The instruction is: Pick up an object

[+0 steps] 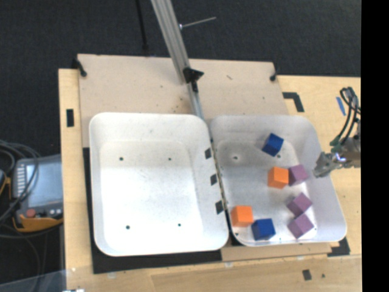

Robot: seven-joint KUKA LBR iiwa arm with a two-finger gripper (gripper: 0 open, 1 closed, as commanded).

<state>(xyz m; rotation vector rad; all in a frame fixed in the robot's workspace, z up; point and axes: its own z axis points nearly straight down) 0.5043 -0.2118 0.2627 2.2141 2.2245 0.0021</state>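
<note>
The right bin (243,139) holds several small cubes. A blue cube (273,144) lies near its back, and an orange cube (278,177) touches a purple cube (297,174) at mid-right. Two more purple cubes (299,203) (301,225) sit toward the front right. At the front lie an orange cube (242,215) and a blue cube (263,229). My gripper (324,165) hangs at the bin's right rim, just right of the upper purple cube, with nothing seen between its parts.
The left bin (152,181) stands beside the right one, with a row of black clips (214,178) between them. A slanted metal rail (173,35) rises behind the bins. A pendant (33,193) with cables lies off the bench's left edge.
</note>
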